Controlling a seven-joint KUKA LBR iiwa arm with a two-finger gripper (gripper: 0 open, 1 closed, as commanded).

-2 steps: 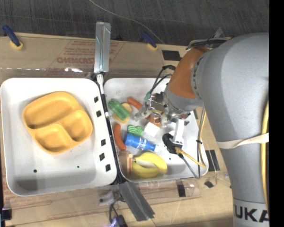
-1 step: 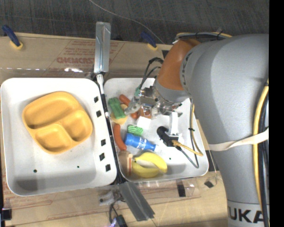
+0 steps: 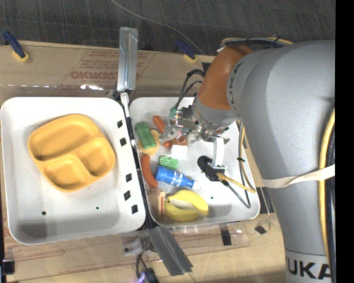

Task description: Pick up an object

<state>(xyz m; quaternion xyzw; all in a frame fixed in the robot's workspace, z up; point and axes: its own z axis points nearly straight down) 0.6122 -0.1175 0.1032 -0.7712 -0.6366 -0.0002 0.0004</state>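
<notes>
White plastic forms both bins: the left bin (image 3: 17, 217) carries a yellow divided tray (image 3: 71, 151), and the right bin (image 3: 242, 208) carries the loose items from which one is to be picked. These items lie along the left half of the right bin: a green block (image 3: 145, 135), an orange sausage-shaped piece (image 3: 147, 171), a small white cube (image 3: 179, 152), a blue bottle (image 3: 174, 177) with a green cap, and a banana (image 3: 187, 206) near the front wall. The arm (image 3: 283, 99) reaches in from the right, and the gripper (image 3: 186, 131) sits low over the rear of the right bin, near the white cube and a small red piece (image 3: 159, 123). The spread of the pincer cannot be told, because the wrist and its cabling cover that area; no item can be confirmed as held. The step in hand appears to be the approach or descent onto a target in the rear cluster. The next move would call for a centred closure on one item, then a straight lift clear of its neighbours. The right part of the bin is hidden under the arm, and a dark fitting (image 3: 207, 168) beside the gripper is hard to identify.
</notes>
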